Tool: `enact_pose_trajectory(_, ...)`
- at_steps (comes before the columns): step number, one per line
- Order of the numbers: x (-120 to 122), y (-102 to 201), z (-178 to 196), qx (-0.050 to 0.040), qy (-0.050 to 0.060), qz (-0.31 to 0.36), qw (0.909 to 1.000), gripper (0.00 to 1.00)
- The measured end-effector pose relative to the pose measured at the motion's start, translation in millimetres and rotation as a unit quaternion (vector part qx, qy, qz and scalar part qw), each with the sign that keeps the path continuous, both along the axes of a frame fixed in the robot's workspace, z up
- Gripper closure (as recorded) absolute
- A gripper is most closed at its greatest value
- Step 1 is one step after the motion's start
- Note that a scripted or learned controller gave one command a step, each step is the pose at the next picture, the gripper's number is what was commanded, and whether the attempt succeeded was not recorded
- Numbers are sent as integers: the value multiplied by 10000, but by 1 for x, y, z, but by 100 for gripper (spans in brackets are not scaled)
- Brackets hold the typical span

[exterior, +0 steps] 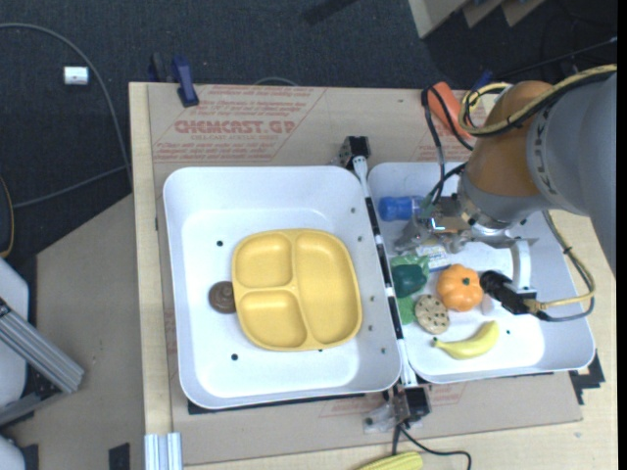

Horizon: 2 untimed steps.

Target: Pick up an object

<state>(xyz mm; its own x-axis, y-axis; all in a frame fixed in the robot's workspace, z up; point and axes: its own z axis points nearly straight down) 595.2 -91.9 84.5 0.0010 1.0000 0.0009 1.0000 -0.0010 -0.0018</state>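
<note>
Closest to the lens stands the arm [578,145], reaching in from the right with its gripper [436,226] lowered over the upper left part of the right bin [560,343]. Whether the gripper is wide or narrow I cannot tell; the wrist hides it, and nothing is seen held. Just beside it, towards the bin's upper left corner, lies the blue object [397,208], which I judge the likeliest candidate. It appears small, light and rigid, probably smooth plastic and apt to slip, so a hold across its shorter sides near the middle seems soundest. Below the gripper lies a dark green object [407,278] against the bin's left wall. Further down sit an orange fruit [458,288], a speckled cookie [430,312] touching it, and a banana [468,342] nearest the front rim. The fruit is round and may roll; the cookie lies flat and offers little to grip. The left bin [196,225] holds a yellow divided plate [294,289] with a brown disc [222,297] at its left edge. Both bins rest on the tabletop [245,125].
</note>
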Motion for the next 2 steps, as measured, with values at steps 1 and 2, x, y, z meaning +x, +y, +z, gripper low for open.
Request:
enact_pose_trajectory(1,-55,-19,0,-1,0,-1,10000,0)
enact_pose_trajectory(2,-110,-16,0,-1,-4,-1,10000,0)
